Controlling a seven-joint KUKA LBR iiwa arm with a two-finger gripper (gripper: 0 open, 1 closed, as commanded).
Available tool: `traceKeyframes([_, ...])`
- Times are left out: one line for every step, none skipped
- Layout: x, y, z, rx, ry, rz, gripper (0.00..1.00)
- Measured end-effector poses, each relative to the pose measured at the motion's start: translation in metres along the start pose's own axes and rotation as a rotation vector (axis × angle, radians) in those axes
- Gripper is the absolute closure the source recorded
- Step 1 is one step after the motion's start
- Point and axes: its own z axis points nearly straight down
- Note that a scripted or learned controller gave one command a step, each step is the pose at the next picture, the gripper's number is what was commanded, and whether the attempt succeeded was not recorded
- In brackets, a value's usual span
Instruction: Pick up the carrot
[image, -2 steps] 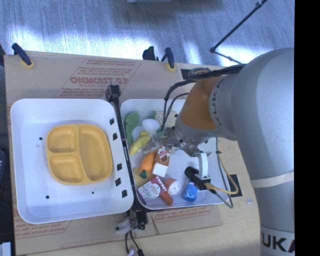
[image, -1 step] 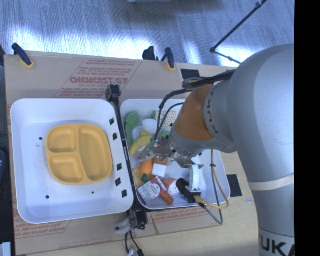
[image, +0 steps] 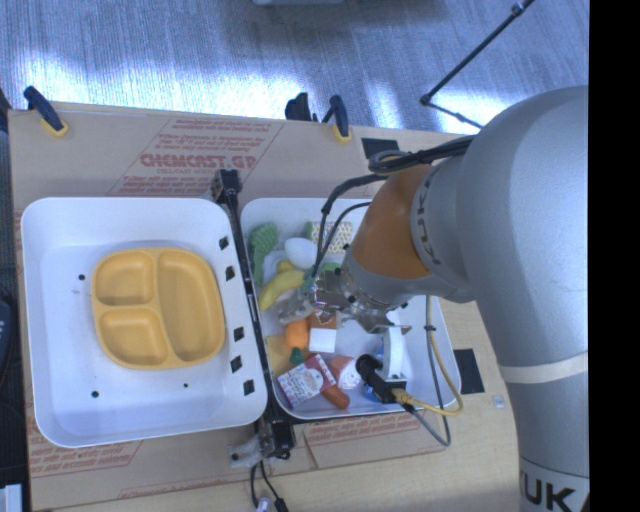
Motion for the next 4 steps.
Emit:
traceKeyframes([-0.031, -0.047, -0.01, -0.02, -0.002, 0.066, 1.0])
traceKeyframes([-0.03, -0.05, -0.008, -0.007, 0.001, 0.067, 0.0])
traceKeyframes([-0.03, -0.05, -0.017, -0.003, 0.001, 0.06, 1.0])
traceKeyframes([0.011, -0.059, -0.212, -0.007, 0.0, 0.092, 1.0])
